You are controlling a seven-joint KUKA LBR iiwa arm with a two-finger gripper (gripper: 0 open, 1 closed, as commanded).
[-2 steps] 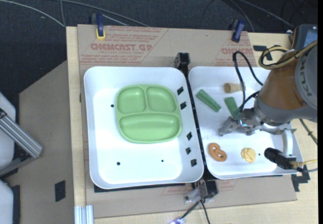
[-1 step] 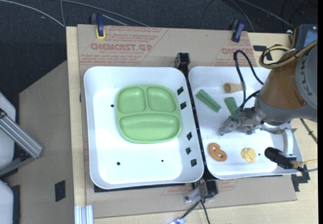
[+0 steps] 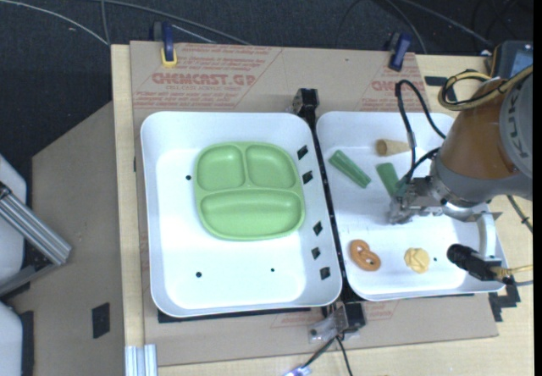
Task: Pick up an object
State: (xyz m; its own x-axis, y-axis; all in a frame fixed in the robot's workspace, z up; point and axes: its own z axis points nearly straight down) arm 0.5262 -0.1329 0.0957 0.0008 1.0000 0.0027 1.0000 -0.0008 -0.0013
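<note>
The arm (image 3: 487,141) comes in from 3 o'clock and bends down over the right bin (image 3: 364,285), its orange band above the wrist. The gripper (image 3: 405,207) sits low near the middle of that bin, just below a green block (image 3: 389,177). Whether its fingers are spread or pressed together I cannot tell; the metal parts blur into one grey clump, and nothing can be seen pinched between them.

Around the gripper, inside the right bin: a second, longer green block (image 3: 349,168) lies tilted at about 10 o'clock, near the bin's left wall. A small tan cone (image 3: 391,146) lies at 12 o'clock, close to the far wall. A pretzel (image 3: 365,255) lies at 7 o'clock, near the front left corner. A yellow lump (image 3: 416,259) lies at 5 o'clock, near the front wall, apart from the pretzel. All of them rest on the bin floor.

The left bin (image 3: 169,281) holds a green divided plate (image 3: 249,190), lying flat in the upper middle, with two small sections at the far side and one wide one nearer.

Both bins sit side by side on a brown surface (image 3: 212,74), with blue clamps (image 3: 168,41) at its far edge. Black cables (image 3: 406,116) trail from the arm across the right bin's far rim.
</note>
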